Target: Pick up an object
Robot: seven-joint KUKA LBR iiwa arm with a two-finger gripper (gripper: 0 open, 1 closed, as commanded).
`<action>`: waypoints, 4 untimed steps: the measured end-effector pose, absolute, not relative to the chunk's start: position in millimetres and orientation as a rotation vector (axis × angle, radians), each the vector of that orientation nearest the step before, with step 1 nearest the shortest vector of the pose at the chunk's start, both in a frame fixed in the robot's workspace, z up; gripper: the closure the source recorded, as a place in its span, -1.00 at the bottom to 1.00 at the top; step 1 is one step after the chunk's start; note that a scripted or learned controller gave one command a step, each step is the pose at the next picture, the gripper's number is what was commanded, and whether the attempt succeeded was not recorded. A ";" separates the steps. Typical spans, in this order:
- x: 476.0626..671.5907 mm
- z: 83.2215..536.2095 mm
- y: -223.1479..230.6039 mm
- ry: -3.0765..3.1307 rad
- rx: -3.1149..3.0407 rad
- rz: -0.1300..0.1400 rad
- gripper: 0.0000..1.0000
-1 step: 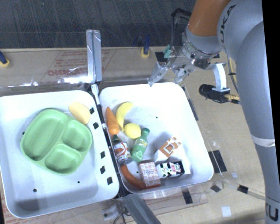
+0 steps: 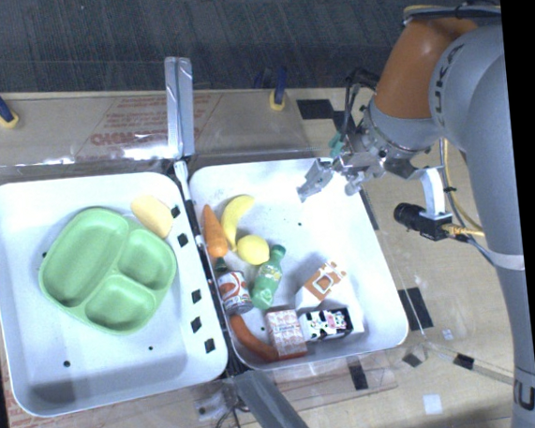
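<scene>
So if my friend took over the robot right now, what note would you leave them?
Gripper: open, holding nothing, above the right bin's upper right corner.
Right bin: banana, carrot, lemon, green bottle, can, sausage and three small cartons, crowded along its left and lower parts.
Left bin: green divided plate with a yellow potato-like piece at its edge.
Done: nothing picked up yet.
Left: lower onto one object, grip, lift.

Glossy white plastic bins (image 2: 13, 308) hold a matt green plastic tray (image 2: 108, 269).
</scene>
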State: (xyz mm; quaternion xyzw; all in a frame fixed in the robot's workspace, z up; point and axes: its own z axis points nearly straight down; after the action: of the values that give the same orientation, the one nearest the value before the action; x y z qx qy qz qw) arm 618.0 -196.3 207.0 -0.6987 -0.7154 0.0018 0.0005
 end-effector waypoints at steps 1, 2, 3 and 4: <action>583.9 90.6 -184.1 -2.166 -2.273 0.003 -1.00; 551.8 90.4 -129.3 -2.680 -1.636 0.001 -1.00; 552.7 99.3 -129.1 -2.685 -1.632 0.002 1.00; 583.4 228.2 -72.6 -2.812 -1.403 0.001 1.00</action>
State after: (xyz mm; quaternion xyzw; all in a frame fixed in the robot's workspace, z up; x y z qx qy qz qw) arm 583.4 -72.6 228.2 -0.4465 -0.8948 0.0004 -0.0007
